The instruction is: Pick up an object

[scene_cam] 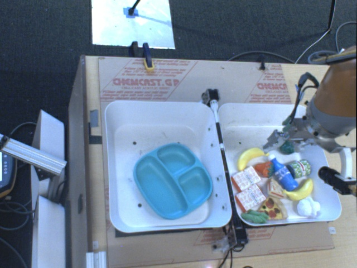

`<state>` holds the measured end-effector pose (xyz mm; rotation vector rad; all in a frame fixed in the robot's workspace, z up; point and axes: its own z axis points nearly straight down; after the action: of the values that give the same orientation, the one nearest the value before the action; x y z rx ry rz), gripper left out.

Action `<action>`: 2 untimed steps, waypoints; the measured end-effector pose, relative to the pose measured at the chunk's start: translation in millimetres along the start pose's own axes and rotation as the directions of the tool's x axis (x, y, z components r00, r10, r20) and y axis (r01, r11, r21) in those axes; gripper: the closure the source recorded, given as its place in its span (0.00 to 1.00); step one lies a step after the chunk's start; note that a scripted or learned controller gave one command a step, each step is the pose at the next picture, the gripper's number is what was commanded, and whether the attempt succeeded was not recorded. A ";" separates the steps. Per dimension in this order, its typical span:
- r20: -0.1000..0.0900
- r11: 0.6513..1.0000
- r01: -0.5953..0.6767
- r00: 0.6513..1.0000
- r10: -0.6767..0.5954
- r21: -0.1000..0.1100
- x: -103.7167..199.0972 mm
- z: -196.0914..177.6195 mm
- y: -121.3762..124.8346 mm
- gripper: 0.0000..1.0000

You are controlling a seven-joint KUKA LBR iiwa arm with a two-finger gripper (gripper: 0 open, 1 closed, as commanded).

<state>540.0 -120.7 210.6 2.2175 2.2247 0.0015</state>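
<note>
The right bin point(245, 124) holds a pile of toy food. In it lie a yellow banana point(249, 157), a blue bottle point(284, 175), a green can point(302, 168), a second banana point(302, 190), two cracker boxes point(248, 187), a pizza slice point(272, 207), a green vegetable point(254, 216) and a white lump point(308, 207). My gripper point(285, 140) hangs low over the bin's back right part, just above the bottle and can. A small teal thing point(287, 147) sits right at its tip. I cannot tell whether it is held.
The left bin point(128, 121) holds a light blue divided plate point(173, 180). A divider with a black clamp point(211, 97) runs between the bins. The arm's grey body point(334, 105) covers the right bin's far right corner. A black part point(336, 181) juts over the right rim.
</note>
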 end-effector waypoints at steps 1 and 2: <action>0.000 1.000 0.000 1.000 0.000 0.003 27.7 122.4 26.3 0.00; 0.000 1.000 0.000 1.000 0.000 -0.001 27.1 110.7 27.9 1.00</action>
<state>567.9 -93.4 99.9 2.2166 2.2240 0.0029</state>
